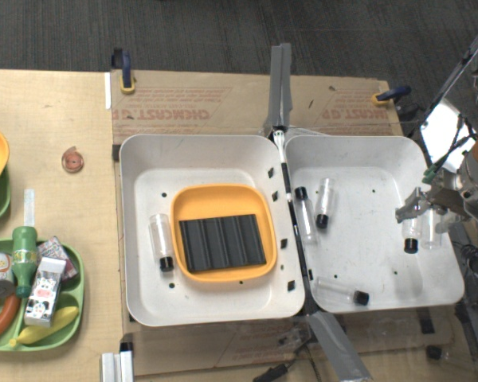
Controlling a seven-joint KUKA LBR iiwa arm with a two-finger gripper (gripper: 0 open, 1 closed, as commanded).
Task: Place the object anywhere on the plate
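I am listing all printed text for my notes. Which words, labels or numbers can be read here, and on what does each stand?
"CHEMCAST GP", printed twice in red, upside down, on the brown sheet behind the bins.
Labels on the toy food packages in the green tray: too small to read.

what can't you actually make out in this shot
- Claw, camera view: small and tangled with cables at the right bin's edge; open or shut can't be told.
- Vial under the claw: whether it is gripped or just lying there is unclear.
- Dark ridged object on the orange plate: too little detail to identify.
- Arm: cut off by the right edge.
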